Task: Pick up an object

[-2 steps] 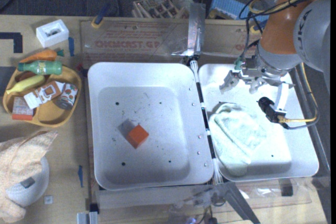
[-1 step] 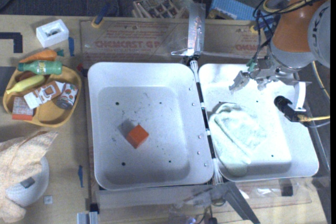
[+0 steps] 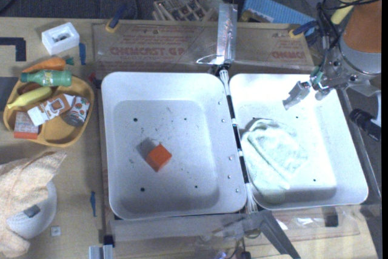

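Camera view: one fixed camera, mounted above the surface (image 3: 91, 130), looking down at a slant. Covers left bin (image 3: 121, 94) and right bin (image 3: 345, 148) whole, at middling range; arm (image 3: 364, 27) enters from right.

grey arm (image 3: 357, 60), orange band, black cables

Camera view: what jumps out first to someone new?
The orange block in the left bin stands out against the white. In the right bin lies a crumpled pale cloth, with the hand hovering above that bin's far side.
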Robot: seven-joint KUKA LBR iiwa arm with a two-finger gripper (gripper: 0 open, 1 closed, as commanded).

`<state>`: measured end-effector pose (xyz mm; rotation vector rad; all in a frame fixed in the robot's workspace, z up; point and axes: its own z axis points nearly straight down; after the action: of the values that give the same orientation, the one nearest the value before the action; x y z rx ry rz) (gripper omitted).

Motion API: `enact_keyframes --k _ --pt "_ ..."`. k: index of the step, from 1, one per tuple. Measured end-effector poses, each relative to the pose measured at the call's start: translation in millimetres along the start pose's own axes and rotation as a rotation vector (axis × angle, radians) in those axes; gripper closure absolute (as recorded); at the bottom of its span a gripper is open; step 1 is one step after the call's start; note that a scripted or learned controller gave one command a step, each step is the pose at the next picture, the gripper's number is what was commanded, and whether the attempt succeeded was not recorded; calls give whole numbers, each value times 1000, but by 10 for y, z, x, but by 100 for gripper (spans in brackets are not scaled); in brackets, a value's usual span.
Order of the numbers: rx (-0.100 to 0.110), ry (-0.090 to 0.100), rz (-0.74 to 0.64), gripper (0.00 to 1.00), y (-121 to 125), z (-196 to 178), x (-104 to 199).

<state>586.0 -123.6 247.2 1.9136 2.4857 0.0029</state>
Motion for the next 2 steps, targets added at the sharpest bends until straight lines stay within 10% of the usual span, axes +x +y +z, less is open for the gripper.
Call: enact_keyframes --k 1,2 --pt "-1 -2 -126 0 409 494 -454" --pt "2 3 -273 0 352 1412 -20"
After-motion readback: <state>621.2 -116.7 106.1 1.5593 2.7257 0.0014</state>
